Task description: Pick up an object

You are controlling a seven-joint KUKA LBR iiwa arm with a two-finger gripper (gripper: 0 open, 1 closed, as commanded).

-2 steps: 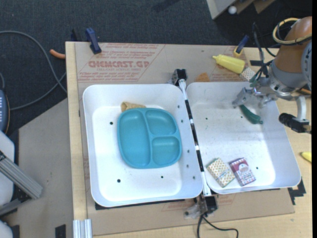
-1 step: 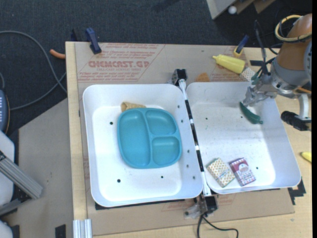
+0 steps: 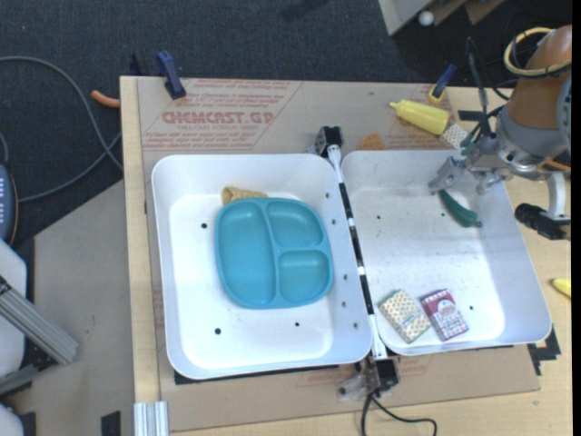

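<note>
My gripper (image 3: pixel 467 178) hangs over the far right part of the right bin (image 3: pixel 508 334), with its two fingers spread apart and nothing between them. A small dark green curved object (image 3: pixel 462 210) lies on the bin floor just in front of the fingertips. Near the front wall of the same bin lie a beige patterned packet (image 3: pixel 404 315) and a dark red packet (image 3: pixel 444 313), side by side. In the left bin (image 3: pixel 182 334) sits a teal divided plate (image 3: pixel 272 251), and a tan object (image 3: pixel 241 194) peeks out behind its far edge.
A yellow object (image 3: pixel 420 113) lies on the bench behind the right bin, with a small orange piece (image 3: pixel 370 141) beside it. Blue clamps (image 3: pixel 170 73) hold the bench board at the back. A black ridge (image 3: pixel 349 234) separates the bins.
</note>
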